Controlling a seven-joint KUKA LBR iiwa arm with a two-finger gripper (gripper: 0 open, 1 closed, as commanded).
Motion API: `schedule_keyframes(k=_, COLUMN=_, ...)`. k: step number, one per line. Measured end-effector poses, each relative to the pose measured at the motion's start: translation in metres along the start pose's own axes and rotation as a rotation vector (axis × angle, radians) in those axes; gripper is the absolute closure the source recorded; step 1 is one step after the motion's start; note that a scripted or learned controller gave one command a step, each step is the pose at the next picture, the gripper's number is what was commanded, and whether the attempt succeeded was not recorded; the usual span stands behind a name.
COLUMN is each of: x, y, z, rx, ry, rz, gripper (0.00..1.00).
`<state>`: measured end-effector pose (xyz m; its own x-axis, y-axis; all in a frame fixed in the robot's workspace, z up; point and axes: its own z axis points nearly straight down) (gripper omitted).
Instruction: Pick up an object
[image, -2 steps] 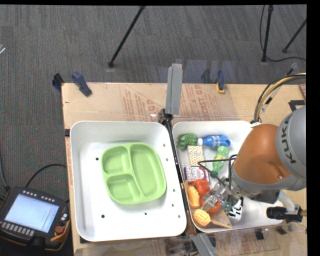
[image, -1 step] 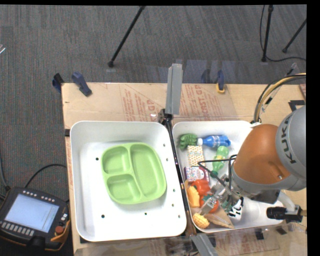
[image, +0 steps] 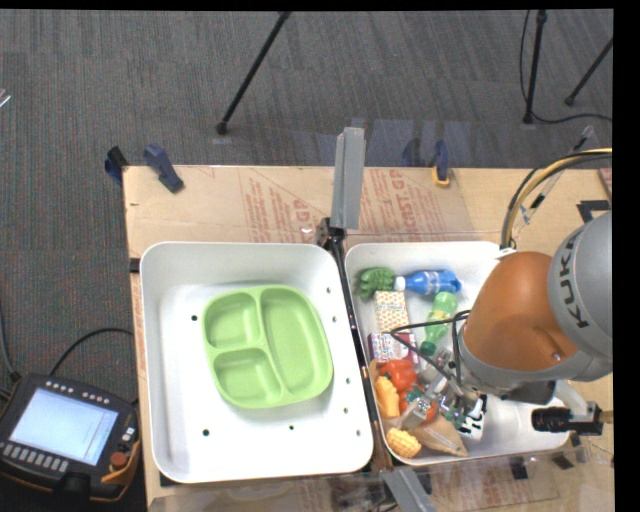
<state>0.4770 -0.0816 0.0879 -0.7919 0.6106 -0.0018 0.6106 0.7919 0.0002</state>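
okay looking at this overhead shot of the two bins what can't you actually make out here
- Gripper: open or shut unclear in the camera view; the orange band overhangs it.
- Right bin: right part covered by the arm.
- Small items by the corn: too jumbled and small to name.
- Pendant: screen unreadable.

Brown bench (image: 250, 205) with two white bins (image: 165, 300) (image: 470, 255) side by side, blue clamps (image: 163, 166) along its far edge

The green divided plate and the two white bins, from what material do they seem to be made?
The green divided plate looks like moulded plastic with a matte finish: even lime colour, rounded compartment walls, hardly any glare. The left white bin and the right white bin also look like plastic, smooth and slightly glossy, with rounded corners and soft shading; thin painted metal cannot be ruled out.
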Motion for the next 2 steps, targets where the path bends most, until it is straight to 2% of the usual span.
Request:
schedule_keyframes(k=1, x=0.0006, y=0.0015, z=-0.0003, rx=0.0, ry=0.0, rz=-0.106, gripper=0.0)
schedule_keyframes(k=2, x=0.0008, y=0.0022, z=-0.0005, rx=0.0, ry=0.0, rz=-0.142, gripper=0.0)
